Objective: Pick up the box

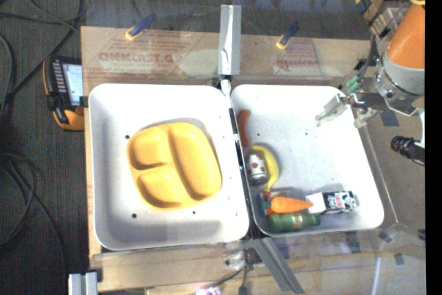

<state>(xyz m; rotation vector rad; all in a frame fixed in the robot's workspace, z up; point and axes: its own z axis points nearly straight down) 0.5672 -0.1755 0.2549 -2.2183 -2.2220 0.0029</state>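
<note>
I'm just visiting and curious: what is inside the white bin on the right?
The right bin holds a small box, a carrot, a green bottle, a banana and a can, all crowded together. Whatever lies beneath that pile is covered.

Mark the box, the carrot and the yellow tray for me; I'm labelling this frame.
box (340, 201): camera view, middle of its top face.
carrot (289, 204): camera view, middle of its orange body.
yellow tray (176, 164): camera view, central divider between compartments.

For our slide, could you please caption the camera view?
Gripper above right bin; box lies untouched beside carrot; yellow tray in left bin.
</note>
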